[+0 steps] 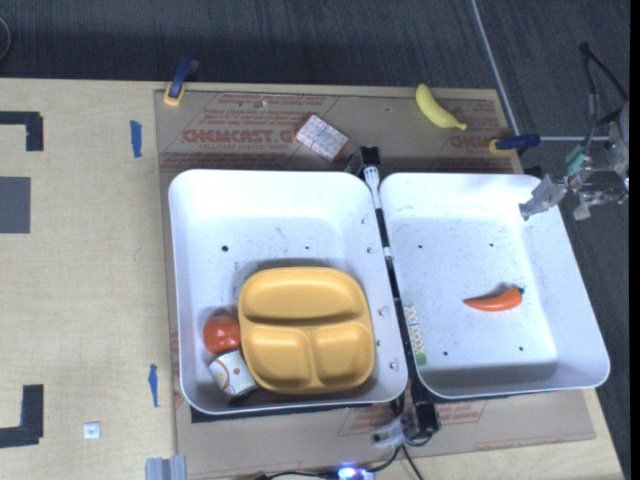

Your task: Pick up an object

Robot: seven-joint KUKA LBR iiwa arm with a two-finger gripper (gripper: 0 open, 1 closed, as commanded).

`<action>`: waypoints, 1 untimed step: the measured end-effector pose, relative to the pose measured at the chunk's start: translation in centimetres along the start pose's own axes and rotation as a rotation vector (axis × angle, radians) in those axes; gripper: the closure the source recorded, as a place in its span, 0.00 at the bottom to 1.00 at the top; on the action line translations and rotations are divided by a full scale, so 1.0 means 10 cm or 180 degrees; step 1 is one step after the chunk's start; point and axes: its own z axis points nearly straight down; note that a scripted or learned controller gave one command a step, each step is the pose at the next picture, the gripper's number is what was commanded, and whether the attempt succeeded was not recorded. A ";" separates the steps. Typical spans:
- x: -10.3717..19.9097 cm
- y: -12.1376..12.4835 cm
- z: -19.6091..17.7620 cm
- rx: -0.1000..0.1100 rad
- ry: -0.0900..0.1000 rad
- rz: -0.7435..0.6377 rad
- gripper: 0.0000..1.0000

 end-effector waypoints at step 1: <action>-0.03 -0.41 0.94 -0.0003 -0.0003 0.0003 0.00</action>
